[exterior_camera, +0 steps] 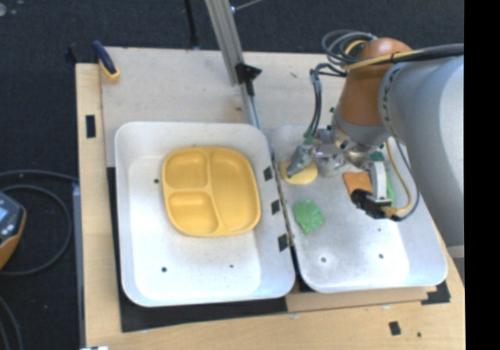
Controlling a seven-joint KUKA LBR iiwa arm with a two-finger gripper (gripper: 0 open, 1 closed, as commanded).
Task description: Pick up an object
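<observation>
My gripper (303,162) reaches into the right bin (367,270) near its left wall, right over a pale yellow object (303,176) that lies at its tips. A green object (308,216) lies flat on the bin floor just in front of that. An orange object (358,182) sits to the right, partly hidden by the wrist and a black cable. The grey arm with its orange band (367,94) comes in from the right.
The left bin (141,262) holds a yellow divided plate (211,189). A metal post (223,20) slants up from the bench behind the bins. Cables (391,192) loop off the wrist over the right bin.
</observation>
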